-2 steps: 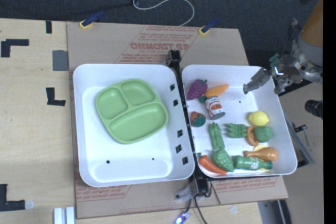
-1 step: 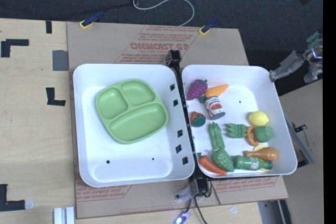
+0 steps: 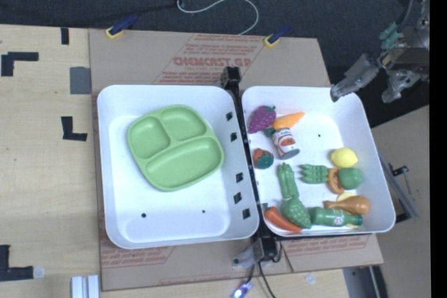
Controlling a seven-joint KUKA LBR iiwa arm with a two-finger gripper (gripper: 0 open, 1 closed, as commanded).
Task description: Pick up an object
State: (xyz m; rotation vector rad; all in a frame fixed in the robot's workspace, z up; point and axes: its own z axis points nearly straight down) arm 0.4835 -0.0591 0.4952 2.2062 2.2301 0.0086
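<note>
Red printed lettering is seen on the flat brown cardboard sheet (image 3: pixel 209 59) under the two white bins, upside down and too blurred to be read. A label on the small red-and-white can (image 3: pixel 286 142) cannot be read.

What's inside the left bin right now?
The left bin holds a green divided plate, lying flat toward the bin's upper part, its three compartments bare. Whatever sits under the plate is covered. The toy food is all in the right bin.
</note>
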